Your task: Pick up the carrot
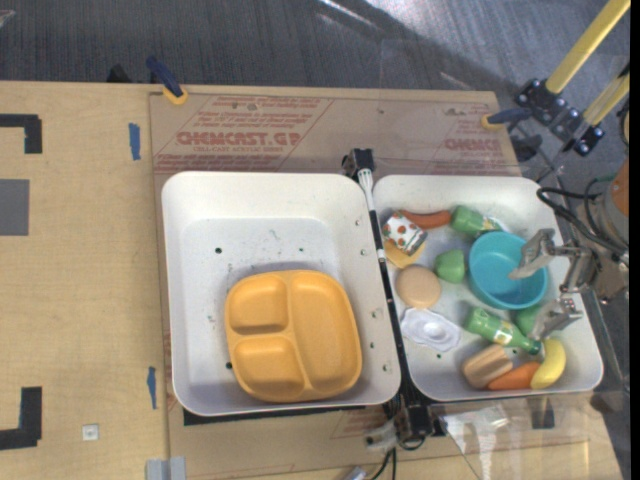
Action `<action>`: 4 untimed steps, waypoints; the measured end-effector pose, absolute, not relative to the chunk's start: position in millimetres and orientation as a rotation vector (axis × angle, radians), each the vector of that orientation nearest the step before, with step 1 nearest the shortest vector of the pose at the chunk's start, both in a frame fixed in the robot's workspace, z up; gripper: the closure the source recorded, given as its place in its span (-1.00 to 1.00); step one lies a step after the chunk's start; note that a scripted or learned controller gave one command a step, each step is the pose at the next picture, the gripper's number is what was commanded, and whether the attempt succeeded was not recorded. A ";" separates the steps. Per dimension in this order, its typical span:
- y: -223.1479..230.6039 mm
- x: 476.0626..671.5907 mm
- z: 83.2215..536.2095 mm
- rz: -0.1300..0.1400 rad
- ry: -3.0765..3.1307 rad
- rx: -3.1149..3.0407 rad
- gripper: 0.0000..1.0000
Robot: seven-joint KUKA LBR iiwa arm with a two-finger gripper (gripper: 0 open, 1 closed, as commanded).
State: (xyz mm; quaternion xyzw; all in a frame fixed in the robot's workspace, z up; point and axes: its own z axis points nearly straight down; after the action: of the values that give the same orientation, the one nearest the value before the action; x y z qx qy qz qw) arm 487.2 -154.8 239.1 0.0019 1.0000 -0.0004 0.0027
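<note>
Carrot [514, 376] lies at the near edge of the right bin [592, 368], touching a bread roll [485, 364] and a banana [550, 363]. Gripper [545, 283] hangs over the bin's right side beside a blue bowl [500, 264], fingers spread wide, gripping nothing.

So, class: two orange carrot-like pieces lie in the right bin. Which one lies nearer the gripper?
The orange piece at the bin's front edge, between the bread roll and the banana. The other orange piece lies at the back, farther from the gripper.
</note>
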 end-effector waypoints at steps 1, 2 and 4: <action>-194.8 477.6 152.6 0.003 3.143 0.171 -1.00; -211.1 486.3 306.7 -0.014 3.102 0.269 -1.00; -209.3 486.2 308.4 -0.008 3.114 0.267 -1.00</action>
State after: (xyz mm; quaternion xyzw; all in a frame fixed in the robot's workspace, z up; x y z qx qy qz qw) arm 486.2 -209.3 308.4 0.0855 0.9963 -0.0025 0.0083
